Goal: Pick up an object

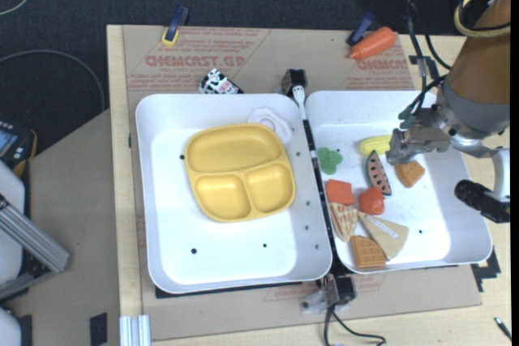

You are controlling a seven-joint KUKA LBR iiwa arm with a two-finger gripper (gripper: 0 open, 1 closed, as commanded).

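Right bin: about nine toy foods clustered left-centre, incl. one watermelon slice, one green piece, two red blocks. Gripper above bread piece; finger state cannot tell. Left bin: one yellow divided plate.

Pincer over right bin of toy food

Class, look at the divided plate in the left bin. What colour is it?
The divided plate is plain yellow, clearest in the camera view.
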